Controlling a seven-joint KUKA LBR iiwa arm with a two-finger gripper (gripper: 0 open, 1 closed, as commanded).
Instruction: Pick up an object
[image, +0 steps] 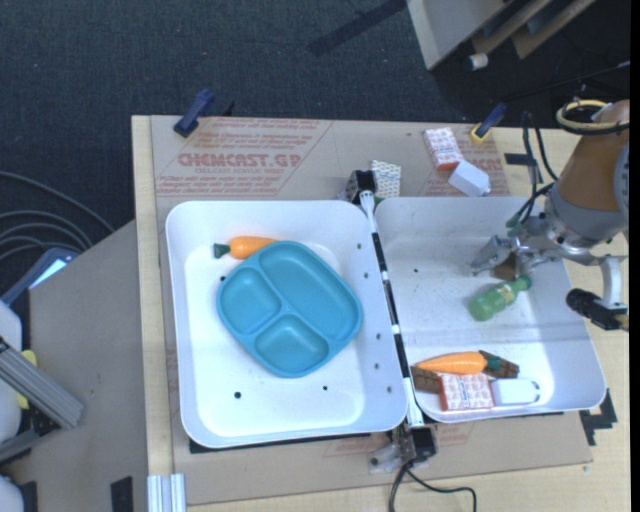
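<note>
Fingers of the gripper (497, 258) are seen spread in the right bin (430, 240), nothing pinched, with the green bottle (493, 300) lying just below them, long axis slanted toward the arm.

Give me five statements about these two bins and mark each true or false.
1. The blue tray lies in the left bin. True.
2. A carrot lies beside the tray. True.
3. The green bottle is in the left bin. False: it is in the right bin.
4. The claw is over the tray. False: it is over the right bin, next to the bottle.
5. The right bin has a carrot too. True.
</note>
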